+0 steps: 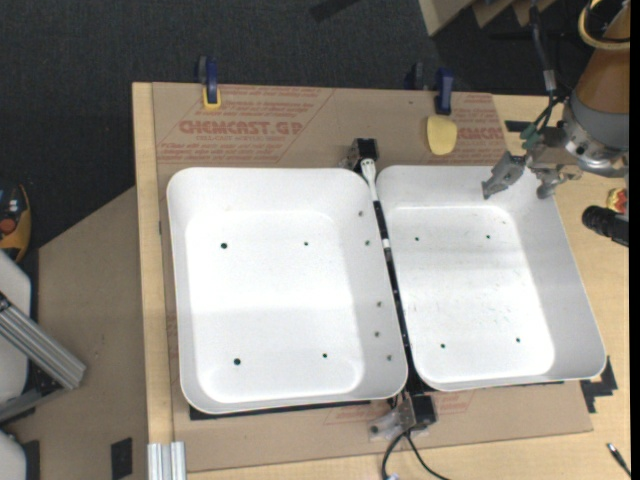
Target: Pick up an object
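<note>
My gripper (522, 180) hangs over the far right corner of the right bin (560, 268), below the arm's orange band (605, 83). Its two grey fingers (499, 179) are spread apart and open, with nothing between them. A small pale yellow object (441, 134) lies on the cardboard sheet just behind the right bin, to the left of the gripper and apart from it. The left bin (190, 268) sits beside the right one, and its floor shows only small black dots.
Two blue clamps (209, 71) (443, 88) pin the cardboard (250, 123) at the far edge. A black bracket (365, 152) and strip run between the bins. Cables (405, 423) sit at the near edge, and an aluminium bar (40, 343) lies at left.
</note>
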Controlling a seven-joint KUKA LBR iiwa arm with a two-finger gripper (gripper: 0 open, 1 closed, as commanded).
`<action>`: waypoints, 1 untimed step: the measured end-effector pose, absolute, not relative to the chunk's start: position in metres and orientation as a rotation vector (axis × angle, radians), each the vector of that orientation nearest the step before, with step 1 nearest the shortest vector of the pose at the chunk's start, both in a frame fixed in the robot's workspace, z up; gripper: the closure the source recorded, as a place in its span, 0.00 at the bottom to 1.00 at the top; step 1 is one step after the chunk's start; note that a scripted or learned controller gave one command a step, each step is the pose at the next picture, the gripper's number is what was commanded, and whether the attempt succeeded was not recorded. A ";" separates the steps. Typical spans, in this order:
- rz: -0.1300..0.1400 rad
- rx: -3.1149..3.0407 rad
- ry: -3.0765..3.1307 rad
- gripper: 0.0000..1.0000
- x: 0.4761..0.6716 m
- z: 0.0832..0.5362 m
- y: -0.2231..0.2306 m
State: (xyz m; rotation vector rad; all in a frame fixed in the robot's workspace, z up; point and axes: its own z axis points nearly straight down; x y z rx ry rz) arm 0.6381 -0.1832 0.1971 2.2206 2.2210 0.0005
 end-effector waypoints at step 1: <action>0.003 2.217 2.220 1.00 0.639 0.208 -0.183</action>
